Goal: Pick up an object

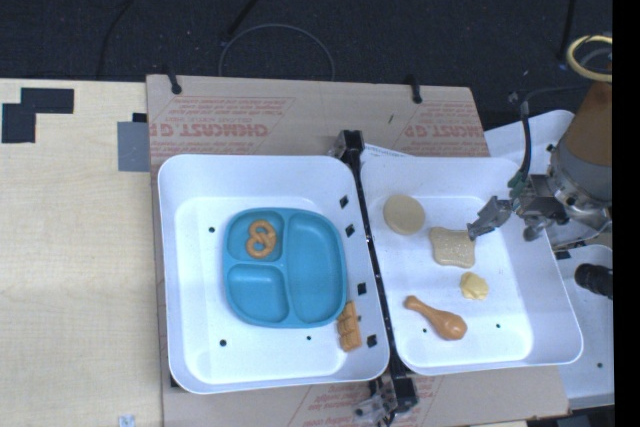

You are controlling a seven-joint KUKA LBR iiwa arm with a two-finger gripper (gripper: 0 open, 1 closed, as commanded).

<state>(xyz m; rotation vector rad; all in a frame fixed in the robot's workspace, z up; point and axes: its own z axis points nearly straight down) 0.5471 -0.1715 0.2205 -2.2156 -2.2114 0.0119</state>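
The right bin [545,335] holds four loose food pieces: a round pale cookie-like disc [404,213] near its upper left, a squarish slice of toast [452,247] just below and right of it, a small yellow lump [474,287] beneath the toast, and an orange-brown drumstick [437,317] lying slantwise toward the front. The gripper [490,217] reaches in from the right, low over the bin and just above and right of the toast, apart from every piece; whether it is spread or closed cannot be told. In the left bin [185,355] sits a blue divided plate [315,270] with a pretzel [261,238] in its upper left compartment, and a small orange pastry piece [348,327] lies beside the plate's lower right rim. Both bins rest on brown cardboard [300,120] over a light wooden bench [70,265]; dark floor with cables lies beyond.
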